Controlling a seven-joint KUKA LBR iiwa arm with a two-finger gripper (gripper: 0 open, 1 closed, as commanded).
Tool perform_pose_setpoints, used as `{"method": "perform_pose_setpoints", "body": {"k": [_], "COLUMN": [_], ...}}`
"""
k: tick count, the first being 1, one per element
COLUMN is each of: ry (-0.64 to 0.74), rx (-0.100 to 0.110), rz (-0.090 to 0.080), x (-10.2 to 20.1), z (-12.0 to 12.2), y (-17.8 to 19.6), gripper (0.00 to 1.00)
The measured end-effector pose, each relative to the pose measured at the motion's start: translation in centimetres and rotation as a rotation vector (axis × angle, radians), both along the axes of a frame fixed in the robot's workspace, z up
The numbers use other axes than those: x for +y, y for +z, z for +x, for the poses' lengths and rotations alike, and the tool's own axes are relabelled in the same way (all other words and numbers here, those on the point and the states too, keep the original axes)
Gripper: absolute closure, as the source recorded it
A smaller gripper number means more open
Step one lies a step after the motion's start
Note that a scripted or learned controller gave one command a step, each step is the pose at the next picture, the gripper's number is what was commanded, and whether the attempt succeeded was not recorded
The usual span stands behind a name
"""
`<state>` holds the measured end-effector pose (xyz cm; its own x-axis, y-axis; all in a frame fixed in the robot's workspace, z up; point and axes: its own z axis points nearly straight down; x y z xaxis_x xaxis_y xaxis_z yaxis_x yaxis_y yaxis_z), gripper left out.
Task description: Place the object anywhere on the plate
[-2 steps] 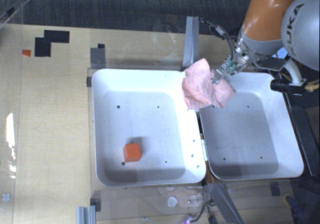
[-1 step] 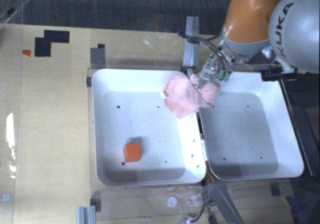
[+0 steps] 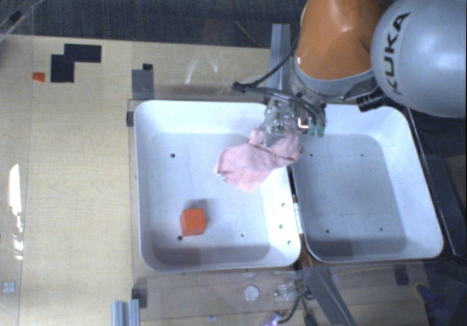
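Cloth, pink and crumpled (image 3: 255, 160), hung from the jaws of the gripper (image 3: 281, 126) over the left bin (image 3: 157, 193), its top corner pinched between the fingers and the rest drooping down and to the left. The jaws were clenched on that corner. The cloth sat above the upper right part of the left bin, close to the ridge where this bin met the right bin (image 3: 408, 171); whether its lowest fold touched the bin floor could not be told.

Lower in the left bin, well apart from the cloth and toward the near left corner, lay a small orange block (image 3: 193, 222), resting flat on the white floor. Nothing lay between the cloth and the block.

The arm (image 3: 379, 40) came in over the far edge of the right bin, its orange band and grey housing covering that bin's upper left corner. A black cable (image 3: 255, 85) looped from the wrist toward the far rim of the left bin.

Beyond the left bin's left wall, on the pale desk (image 3: 66, 171), were black angular markers (image 3: 74, 60) and a small orange square (image 3: 39, 77), both far from the cloth.
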<state>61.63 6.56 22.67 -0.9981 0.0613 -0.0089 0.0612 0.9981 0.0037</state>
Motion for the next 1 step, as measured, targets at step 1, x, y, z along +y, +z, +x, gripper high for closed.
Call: {"method": "perform_pose_setpoints", "body": {"k": [1], "ry": [0.065], "rx": [0.000], "rz": [0.000], "x": [4.79], "z": [-1.00], "y": [-0.60], "gripper": [1.00]}}
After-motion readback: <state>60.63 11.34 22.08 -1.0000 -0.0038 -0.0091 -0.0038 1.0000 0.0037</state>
